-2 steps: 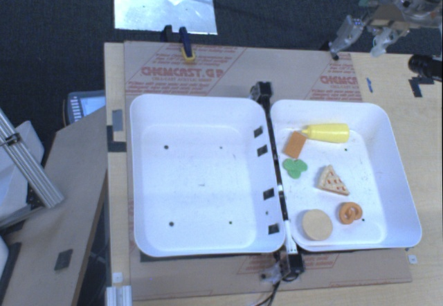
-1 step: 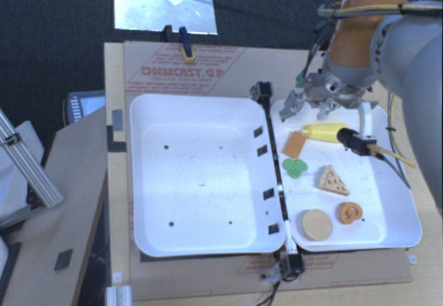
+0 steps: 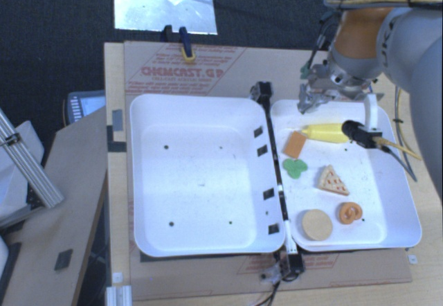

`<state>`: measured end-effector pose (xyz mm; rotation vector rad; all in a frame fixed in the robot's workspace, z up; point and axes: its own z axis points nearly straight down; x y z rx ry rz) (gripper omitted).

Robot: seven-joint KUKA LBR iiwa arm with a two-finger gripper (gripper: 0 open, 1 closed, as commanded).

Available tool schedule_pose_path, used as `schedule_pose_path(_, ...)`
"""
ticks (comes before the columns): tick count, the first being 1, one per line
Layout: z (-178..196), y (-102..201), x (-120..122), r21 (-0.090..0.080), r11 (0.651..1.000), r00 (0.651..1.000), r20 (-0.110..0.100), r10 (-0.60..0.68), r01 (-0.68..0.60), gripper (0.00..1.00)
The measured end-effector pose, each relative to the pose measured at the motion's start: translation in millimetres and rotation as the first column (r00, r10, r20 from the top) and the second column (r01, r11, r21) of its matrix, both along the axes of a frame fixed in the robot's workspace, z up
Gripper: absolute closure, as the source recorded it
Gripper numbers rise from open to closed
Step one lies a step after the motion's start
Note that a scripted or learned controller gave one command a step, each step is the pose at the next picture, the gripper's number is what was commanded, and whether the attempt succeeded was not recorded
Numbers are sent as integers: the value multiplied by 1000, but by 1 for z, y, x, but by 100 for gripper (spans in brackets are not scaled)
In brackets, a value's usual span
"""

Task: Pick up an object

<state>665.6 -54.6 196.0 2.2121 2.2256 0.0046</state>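
Left bin (image 3: 201,180) sits at left, white, its right rim touching the right bin (image 3: 381,187). All the pickable items lie in the right bin.

Nearest the shared rim I see an orange block (image 3: 295,145), with a green piece (image 3: 295,168) just in front of it. The gripper (image 3: 313,102) hangs over the bin's far left corner, just behind the orange block, with nothing visibly between its tips. I cannot tell from this angle whether it is released or clenched.

A tan disc (image 3: 317,224) lies near the front rim. A yellow piece (image 3: 325,133) lies on its side just right of the block. Further right are a waffle-patterned wedge (image 3: 333,181) and an orange ring (image 3: 350,212), both on the bin floor.
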Motion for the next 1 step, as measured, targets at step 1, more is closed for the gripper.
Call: schedule_pose_path(1, -1, -70, -118, -3, 1000, 1000, -9, -14, 14, 100)
